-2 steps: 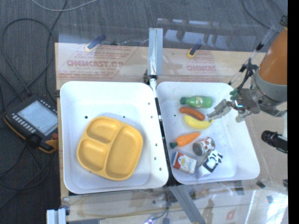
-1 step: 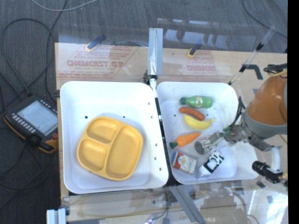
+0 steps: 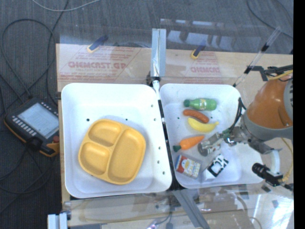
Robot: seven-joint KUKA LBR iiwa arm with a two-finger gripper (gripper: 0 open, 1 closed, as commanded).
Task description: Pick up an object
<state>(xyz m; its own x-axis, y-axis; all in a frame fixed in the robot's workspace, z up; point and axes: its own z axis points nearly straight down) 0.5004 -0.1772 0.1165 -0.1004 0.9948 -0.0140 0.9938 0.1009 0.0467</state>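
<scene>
The right bin [image 3: 233,92] holds a green bottle [image 3: 200,104] at the back, with a red-orange sausage [image 3: 196,115] and a yellow banana [image 3: 202,125] in front of it. An orange carrot [image 3: 191,142] lies mid-bin. Near the front edge sit a small red and white carton [image 3: 187,166] and a black and white packet [image 3: 218,166]. My gripper [image 3: 208,148] is low in this bin, just right of the carrot's thick end and behind the black and white packet. Nothing shows held in it.
The left bin [image 3: 76,94] holds a yellow divided tray [image 3: 112,150]. A metal post [image 3: 157,51] rises behind the seam between the bins. The arm's orange band [image 3: 272,106] hangs over the right bin's right wall. A teach pendant [image 3: 33,123] lies on the floor at left.
</scene>
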